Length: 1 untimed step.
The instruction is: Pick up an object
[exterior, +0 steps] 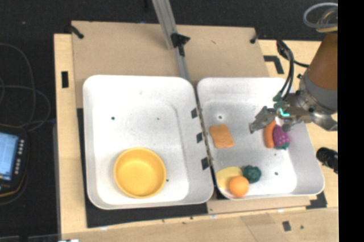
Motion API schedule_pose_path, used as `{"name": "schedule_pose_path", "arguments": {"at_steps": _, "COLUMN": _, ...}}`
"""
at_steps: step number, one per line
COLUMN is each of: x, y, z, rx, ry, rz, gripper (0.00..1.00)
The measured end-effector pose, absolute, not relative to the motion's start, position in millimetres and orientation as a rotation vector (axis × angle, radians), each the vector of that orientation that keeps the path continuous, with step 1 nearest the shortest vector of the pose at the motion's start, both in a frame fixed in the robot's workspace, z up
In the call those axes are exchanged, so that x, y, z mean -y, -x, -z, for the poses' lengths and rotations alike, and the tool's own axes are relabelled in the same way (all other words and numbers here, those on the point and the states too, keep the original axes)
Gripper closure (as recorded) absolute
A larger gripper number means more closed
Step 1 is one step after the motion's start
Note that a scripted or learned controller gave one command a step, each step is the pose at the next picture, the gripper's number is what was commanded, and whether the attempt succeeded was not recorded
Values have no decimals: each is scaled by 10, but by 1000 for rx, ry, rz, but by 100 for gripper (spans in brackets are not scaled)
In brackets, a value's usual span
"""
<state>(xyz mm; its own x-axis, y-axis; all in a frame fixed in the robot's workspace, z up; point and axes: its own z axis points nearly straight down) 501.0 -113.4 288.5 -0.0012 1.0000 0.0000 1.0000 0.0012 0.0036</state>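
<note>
While over the rt bin (301, 178), hand (267, 121) sits by purple/orange toy (277, 136); grip state can't tell.

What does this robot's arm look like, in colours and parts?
The arm has a broad orange band above a grey wrist. Black cables loop beside it. The gripper is grey metal with dark fingers, and a small teal light glows at its base.

A grey metal pole (162, 5) slants in from the far side, ending between the bins. At the far left edge sits a handheld screen device (10, 160), cables (25, 100) looping on the dark floor beside it.
</note>
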Motion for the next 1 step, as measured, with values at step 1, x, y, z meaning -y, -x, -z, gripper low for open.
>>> {"name": "schedule_pose_path", "arguments": {"at_steps": 1, "x": 1050, "y": -5003, "z": -2318, "rx": -2221, "ry": -2223, "rz": 4, "gripper": 0}}
